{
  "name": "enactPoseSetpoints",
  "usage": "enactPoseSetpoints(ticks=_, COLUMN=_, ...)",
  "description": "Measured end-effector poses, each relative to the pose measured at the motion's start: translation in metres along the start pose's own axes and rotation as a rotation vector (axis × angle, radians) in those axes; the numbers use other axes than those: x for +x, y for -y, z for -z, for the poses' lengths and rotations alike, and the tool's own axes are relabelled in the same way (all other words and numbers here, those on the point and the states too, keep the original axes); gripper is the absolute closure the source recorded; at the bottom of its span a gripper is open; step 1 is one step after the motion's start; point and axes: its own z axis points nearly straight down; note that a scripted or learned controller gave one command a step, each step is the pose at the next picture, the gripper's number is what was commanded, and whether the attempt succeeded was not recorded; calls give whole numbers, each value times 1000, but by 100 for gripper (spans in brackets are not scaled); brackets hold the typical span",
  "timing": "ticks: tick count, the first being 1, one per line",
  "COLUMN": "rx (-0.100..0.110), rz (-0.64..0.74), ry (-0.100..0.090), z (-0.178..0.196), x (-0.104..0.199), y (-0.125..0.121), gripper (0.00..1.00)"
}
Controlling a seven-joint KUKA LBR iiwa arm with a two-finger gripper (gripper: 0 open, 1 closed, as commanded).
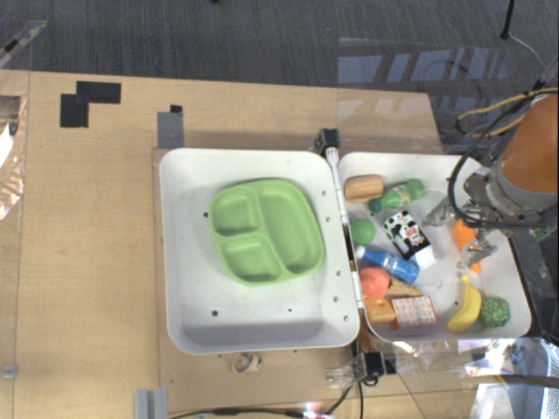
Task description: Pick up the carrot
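Reaching in from the right over the right-hand shallow white bin, a grey arm with an orange band; ends in the tool, low over that bin's right half; state of the tool cannot be told from this slanted look down, whether apart, together or clamped on anything.

Lying right at the tool, touching or partly beneath it, the small orange carrot; only an orange patch of it showing at the tool's left edge; impossible to say whether gripped or merely lying against the bin floor.

Crowding the same bin: a tan bread roll at the upper left; just beside it a green bottle-like toy; below those a round green piece and a black-and-white patterned small box; next down a blue bottle lying on its side, touching a pink-red round piece; along the near edge a flat patterned packet; near the lower right corner a yellow banana just beside a green broccoli head, both below the carrot and apart from it.

Sitting in the left-hand shallow white bin, well apart from the tool, a light green divided plastic plate with three compartments.

Carrying both bins, side by side and touching, the pale wooden table; marked near its far left by a black L-shaped patch.
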Motion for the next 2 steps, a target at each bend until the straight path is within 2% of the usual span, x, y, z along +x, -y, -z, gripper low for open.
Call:
enactPoseSetpoints(ticks=1, rx=-16, rz=194, ry=-19, z=-32, x=-9, y=9, gripper=0)
enactPoseSetpoints(ticks=2, rx=-7, rz=190, ry=-8, z=-17, x=-13, y=11, gripper=100)
